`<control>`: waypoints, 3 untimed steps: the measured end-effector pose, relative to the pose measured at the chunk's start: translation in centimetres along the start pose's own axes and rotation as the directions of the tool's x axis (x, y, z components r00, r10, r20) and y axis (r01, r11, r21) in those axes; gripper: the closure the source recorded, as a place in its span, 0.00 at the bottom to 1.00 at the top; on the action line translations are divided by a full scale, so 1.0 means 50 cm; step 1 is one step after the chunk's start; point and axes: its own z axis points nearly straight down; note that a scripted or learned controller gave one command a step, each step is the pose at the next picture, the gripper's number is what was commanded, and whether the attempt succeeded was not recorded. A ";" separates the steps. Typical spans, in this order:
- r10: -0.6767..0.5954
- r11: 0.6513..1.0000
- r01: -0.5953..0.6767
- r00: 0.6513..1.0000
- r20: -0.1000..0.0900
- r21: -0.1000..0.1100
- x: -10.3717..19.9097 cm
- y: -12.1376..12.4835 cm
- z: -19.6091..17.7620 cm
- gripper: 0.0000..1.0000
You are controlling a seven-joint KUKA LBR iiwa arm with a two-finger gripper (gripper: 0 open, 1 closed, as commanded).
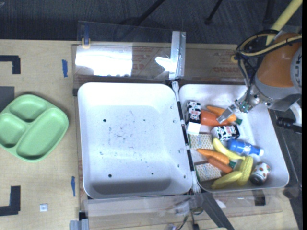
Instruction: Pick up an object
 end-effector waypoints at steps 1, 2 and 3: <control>-0.071 0.997 0.071 0.997 0.002 0.005 0.015 -0.012 -0.002 0.00; -0.069 0.998 0.069 0.998 0.006 -0.007 0.013 -0.004 -0.028 1.00; -0.034 0.999 0.035 0.999 -0.027 0.029 0.036 0.013 -0.067 1.00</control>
